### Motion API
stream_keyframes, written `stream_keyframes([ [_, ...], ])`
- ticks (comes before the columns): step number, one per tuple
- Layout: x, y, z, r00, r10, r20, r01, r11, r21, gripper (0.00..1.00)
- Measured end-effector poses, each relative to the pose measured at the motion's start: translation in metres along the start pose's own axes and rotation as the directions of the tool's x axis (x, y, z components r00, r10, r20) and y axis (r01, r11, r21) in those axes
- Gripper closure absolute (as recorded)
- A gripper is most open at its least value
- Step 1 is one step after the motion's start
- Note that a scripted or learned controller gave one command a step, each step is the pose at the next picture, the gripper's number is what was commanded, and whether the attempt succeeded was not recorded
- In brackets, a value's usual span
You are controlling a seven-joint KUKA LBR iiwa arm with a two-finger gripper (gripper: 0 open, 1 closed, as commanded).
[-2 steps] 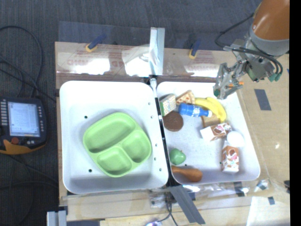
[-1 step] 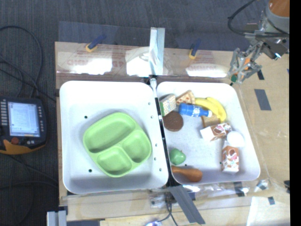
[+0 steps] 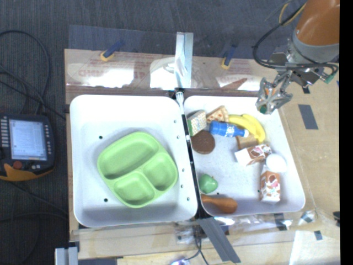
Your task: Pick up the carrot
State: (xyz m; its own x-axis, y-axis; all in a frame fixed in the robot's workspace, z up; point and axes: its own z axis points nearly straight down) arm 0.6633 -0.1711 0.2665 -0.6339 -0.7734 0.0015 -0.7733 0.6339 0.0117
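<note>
Against the right bin's (image 3: 287, 148) near edge, toward its left corner: carrot (image 3: 220, 204), beside a green fruit (image 3: 208, 184). Above the far right corner: gripper (image 3: 268, 105), fingers' state impossible to tell.

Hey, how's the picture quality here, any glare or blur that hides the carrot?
Camera view: even lighting, soft shadows; the white right bin washes out pale items; the carrot at its front edge stays distinct; the gripper looks slightly soft and small.
</note>
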Motion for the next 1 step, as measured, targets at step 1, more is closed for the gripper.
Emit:
stream_keyframes([
  [1, 0.0236, -0.0238, -0.0817, 0.985, 0.171, 0.009, -0.171, 0.985, 0.014, 1.0],
])
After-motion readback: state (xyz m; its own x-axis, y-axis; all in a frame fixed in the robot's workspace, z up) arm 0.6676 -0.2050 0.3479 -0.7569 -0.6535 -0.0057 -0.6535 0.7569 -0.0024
